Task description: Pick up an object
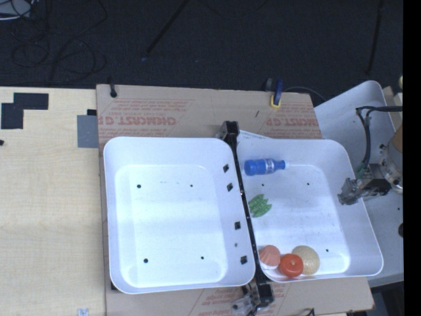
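Gripper [352,195] at 3 o'clock in the view, just over the right rim of the right bin [358,176]. Small, dark and blurred at this range; cannot tell its state. Nothing seen in it. Cables loop up above it toward the arm's wrist at the frame edge.

Candidates for the pick all lie in the right bin. Blue bottle [264,166] on its side at about 11 o'clock of that bin, cap pointing toward 3. Green leafy piece [259,206] near the divider, at about 9 o'clock. Three round items huddled at the 6 o'clock edge: a pinkish one [269,255], a red one [291,264] touching it, a tan one [306,258] just beside the red.

Step in hand, as I judge it: approach not begun; gripper parked at the bin's edge, well apart from every object. Next move calls for choosing one target, travelling inward toward 9 o'clock and descending over it. The bottle lies alone and looks the easier pick; the cluster risks nudging neighbours.

Left bin [171,268] white, shallow, with small dark dots on its floor. Both bins sit on printed cardboard [197,114] over a pale wood desk [46,229]. Dark carpeted floor [197,31] with cables at 12 o'clock.
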{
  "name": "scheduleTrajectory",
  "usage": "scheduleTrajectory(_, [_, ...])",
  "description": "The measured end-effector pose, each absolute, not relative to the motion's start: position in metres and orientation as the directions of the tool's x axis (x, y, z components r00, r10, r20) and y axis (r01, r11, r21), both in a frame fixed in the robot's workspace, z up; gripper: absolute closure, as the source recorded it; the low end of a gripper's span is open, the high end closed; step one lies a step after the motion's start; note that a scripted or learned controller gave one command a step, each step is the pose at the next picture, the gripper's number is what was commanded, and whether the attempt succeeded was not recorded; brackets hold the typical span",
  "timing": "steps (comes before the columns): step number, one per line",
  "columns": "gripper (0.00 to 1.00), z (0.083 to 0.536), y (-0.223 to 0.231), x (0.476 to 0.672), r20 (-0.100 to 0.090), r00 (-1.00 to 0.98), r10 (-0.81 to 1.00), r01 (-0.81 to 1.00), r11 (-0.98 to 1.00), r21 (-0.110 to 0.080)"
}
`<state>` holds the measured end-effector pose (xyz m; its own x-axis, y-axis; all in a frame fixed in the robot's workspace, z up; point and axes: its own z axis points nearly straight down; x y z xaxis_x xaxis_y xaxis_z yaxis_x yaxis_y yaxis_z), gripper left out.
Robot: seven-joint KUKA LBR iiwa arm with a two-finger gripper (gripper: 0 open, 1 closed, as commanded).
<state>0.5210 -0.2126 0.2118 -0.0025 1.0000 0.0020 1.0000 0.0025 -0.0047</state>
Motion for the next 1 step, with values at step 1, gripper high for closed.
scheduleTrajectory(1, [1.00,0.2798,-0.2138,0.5530,-0.003,-0.002,1.000,1.000,0.002,0.006])
